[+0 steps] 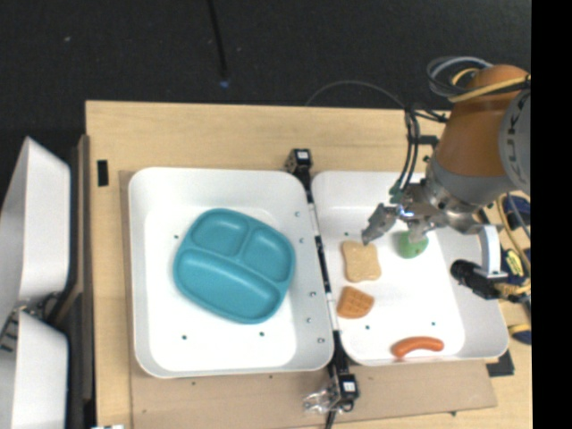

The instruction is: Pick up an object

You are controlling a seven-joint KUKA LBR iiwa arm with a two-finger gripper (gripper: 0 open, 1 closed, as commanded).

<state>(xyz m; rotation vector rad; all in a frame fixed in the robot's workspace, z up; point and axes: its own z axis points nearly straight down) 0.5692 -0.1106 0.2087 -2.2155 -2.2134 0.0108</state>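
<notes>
The grey KUKA arm (500, 141) reaches in from the right side of the scene, its bulky upper section sitting high at the far right. A broad orange band (474, 137) wraps the arm just above the wrist, with dark cables looping over and beside it. Below the band the grey wrist (451, 195) angles down and to the left. The two-finger gripper (393, 226) hangs at the wrist's lower left, pointing down and leftward. One grey finger (375, 228) juts out to the left, clearly set apart from the other, so the jaws stand spread. Nothing is seen clamped between them.
</notes>
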